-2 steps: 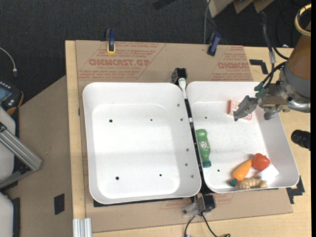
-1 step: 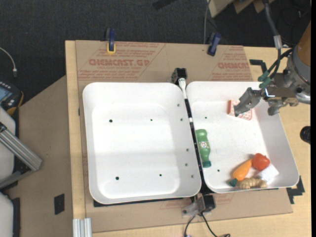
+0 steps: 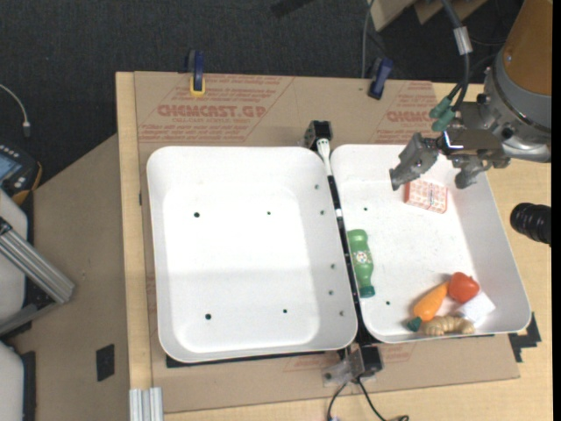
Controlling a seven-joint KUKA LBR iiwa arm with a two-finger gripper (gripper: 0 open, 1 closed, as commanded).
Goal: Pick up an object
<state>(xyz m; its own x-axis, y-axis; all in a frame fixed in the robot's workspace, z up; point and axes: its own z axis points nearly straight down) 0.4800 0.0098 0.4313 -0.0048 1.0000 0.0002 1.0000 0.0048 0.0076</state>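
Here the gripper [image 3: 436,170] has its two fingers spread wide apart, with nothing between them. It hangs over the right bin [image 3: 500,235], just above a small pink-and-white box [image 3: 427,196]. A green bottle [image 3: 359,262] lies by the bin's left wall. A carrot [image 3: 429,303], tomato [image 3: 463,287] and ginger root [image 3: 445,326] sit together near the front corner.

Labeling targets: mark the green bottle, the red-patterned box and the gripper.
green bottle [image 3: 360,261], camera view, mid-body.
red-patterned box [image 3: 427,197], camera view, top face.
gripper [image 3: 436,170], camera view, midway between fingertips.
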